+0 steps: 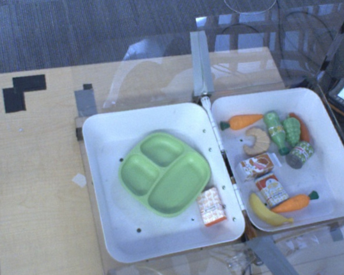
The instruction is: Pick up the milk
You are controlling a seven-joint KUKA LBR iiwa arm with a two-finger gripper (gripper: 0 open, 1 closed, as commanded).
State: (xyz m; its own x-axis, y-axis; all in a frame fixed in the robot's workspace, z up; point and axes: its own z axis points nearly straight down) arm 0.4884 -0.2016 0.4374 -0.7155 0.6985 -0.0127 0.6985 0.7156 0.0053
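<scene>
The bench point(37, 187) carries two shallow white bins that sit side by side and touch along their inner walls. The left bin point(120, 239) holds a green divided plate point(166, 181). A small carton point(211, 207) lies just beside the plate's lower right edge, close to the bin's inner wall. The right bin point(340, 158) is crowded. A second carton point(257, 166) lies near its middle, and a third carton point(271, 189) lies just below that, next to a banana point(266, 210) and a carrot point(293, 202). Another carrot point(246, 120), a green bottle point(276, 130) and a grey can point(300, 155) fill the upper part.

The milk is one of these three cartons, but the labels are too small to read, so I cannot tell which one. How wide the gripper stands cannot be told from this view either.

The step in hand looks like the approach, with nothing lifted yet. To do it well, settle on the right carton first. Then come straight down over its middle with the jaws wide and set across its narrow faces. The carton in the left bin has free space on most sides, but the plate rim and bin wall are near. The two in the right bin call for care, so a finger does not land on the banana or nudge a neighbour.
</scene>
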